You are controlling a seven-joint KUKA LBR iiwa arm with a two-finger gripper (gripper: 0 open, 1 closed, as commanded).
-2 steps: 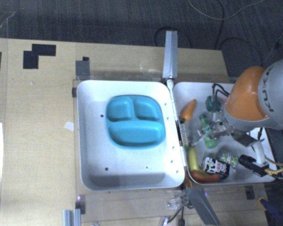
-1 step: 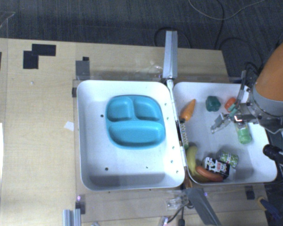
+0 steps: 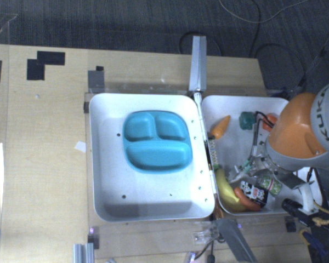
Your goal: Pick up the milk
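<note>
The arm's orange band [image 3: 296, 127] hangs over the right bin [image 3: 230, 147], and my gripper [image 3: 251, 169] is low in that bin's front half. Just below it lies a small dark carton with a white label [image 3: 257, 192], which looks like the milk, partly hidden by the gripper. The gripper is right above or touching the pile there; I see nothing clearly held in it.
In the right bin are a carrot [image 3: 220, 126], a teal piece [image 3: 247, 120], a banana [image 3: 226, 188], a red item [image 3: 248, 198] and a green item [image 3: 272, 184]. The left bin [image 3: 104, 147] holds a blue divided plate [image 3: 157, 140].
</note>
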